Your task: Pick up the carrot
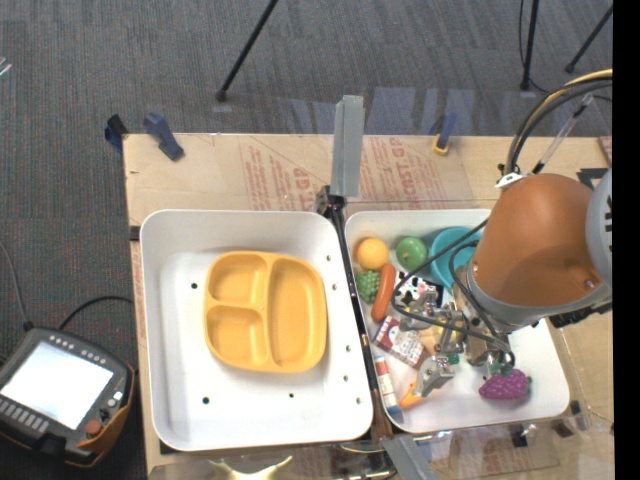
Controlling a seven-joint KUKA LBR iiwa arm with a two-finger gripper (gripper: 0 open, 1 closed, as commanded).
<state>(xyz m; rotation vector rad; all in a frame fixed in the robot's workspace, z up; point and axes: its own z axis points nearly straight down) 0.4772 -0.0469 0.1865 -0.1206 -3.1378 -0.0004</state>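
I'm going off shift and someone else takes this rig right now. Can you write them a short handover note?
Pincer: low in the right white bin, among the toys; nothing seen between its fingers.
Carrot: the slim orange plastic carrot lies at that bin's left side, below the yellow ball, left of the pincer and apart from it.
Done: nothing; the carrot is not lifted.
Left: reach the carrot, grasp, lift.

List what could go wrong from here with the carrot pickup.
1. The carrot lies wedged among an orange ball, a green toy and a black-and-white piece, so a grasp may catch a neighbour instead.
2. The gripper sits over other clutter near the purple grapes, away from the carrot; closing here would likely miss it.
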